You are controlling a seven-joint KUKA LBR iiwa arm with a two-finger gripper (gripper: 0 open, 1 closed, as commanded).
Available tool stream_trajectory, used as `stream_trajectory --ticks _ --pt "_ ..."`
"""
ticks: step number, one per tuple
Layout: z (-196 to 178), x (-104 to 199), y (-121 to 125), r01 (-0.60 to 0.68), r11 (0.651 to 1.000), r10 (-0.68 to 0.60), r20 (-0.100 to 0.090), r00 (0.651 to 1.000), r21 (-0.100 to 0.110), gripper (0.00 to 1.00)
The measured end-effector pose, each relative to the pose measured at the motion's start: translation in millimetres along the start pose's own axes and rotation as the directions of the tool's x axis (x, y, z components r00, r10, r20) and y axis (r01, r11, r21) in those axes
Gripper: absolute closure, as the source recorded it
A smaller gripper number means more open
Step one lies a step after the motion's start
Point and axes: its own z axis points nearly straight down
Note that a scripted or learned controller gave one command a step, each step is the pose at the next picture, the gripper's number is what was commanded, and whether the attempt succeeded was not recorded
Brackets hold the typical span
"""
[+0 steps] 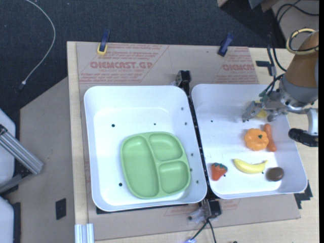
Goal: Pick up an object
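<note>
Arm [304, 75] cut off by right edge past orange band. Gripper [263, 110] fingers too small, blurred. Small yellow thing [261, 114] under gripper mostly hidden, identity unclear. Carrot [270, 137] partly hidden behind orange pumpkin [256, 139]. Brown object [275, 174] too small to identify. Desk [152, 59] printing partly legible.
</note>
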Motion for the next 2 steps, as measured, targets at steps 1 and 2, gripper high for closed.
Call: stream_trajectory --ticks 1,2 --pt "-15.1 -0.3 2.4 0.001 1.000 -0.001 0.003 1.000 -0.009 1.00" --pt "-58.7 1.7 5.0 0.001 1.000 -0.001 0.004 1.000 -0.013 1.00"
